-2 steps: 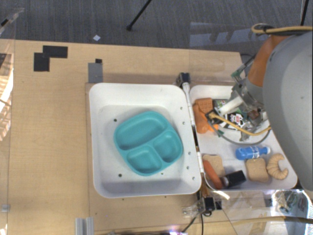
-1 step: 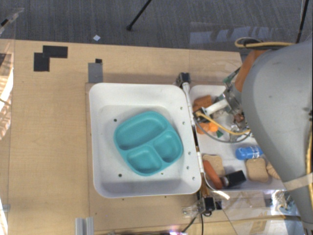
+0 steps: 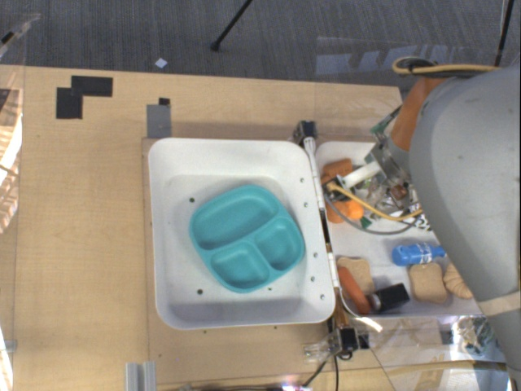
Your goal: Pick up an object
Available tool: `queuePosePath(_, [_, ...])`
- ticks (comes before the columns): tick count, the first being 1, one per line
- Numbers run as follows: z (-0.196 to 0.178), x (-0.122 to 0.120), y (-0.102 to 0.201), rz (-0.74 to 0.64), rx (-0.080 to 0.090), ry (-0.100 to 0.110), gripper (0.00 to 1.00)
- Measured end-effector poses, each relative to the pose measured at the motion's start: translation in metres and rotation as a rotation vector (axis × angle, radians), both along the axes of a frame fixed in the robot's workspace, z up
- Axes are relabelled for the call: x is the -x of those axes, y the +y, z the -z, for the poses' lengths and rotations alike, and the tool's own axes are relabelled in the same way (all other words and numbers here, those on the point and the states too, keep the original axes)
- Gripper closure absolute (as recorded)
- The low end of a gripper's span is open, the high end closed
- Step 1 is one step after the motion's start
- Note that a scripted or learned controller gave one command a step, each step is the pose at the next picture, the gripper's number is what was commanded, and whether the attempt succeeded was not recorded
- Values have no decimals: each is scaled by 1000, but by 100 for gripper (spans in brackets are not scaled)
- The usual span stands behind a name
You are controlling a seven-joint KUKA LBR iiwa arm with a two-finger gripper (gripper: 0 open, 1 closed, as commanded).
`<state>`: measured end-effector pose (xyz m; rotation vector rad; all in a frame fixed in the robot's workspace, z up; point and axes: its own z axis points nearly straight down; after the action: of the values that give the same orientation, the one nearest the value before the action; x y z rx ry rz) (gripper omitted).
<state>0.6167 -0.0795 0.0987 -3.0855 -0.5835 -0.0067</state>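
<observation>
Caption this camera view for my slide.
Arm over the cluttered right bin; teal divided tray in the left bin.

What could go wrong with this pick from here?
1. The gripper sits over a tight cluster in the right bin. The orange ball lies crowded among other things, so a grab may catch two of them or knock one away.
2. The arm hides much of that bin, so a miss could be hard to spot in this view.
</observation>
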Motion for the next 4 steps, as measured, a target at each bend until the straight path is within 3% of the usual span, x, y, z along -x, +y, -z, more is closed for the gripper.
queuePosePath(1, [-90, -13, 37, 161, -2, -3, 100])
queuePosePath(3, [-108, -13, 39, 151, -5, 3, 100])
queuePosePath(4, [-213, -5, 0, 168, 2, -7, 100])
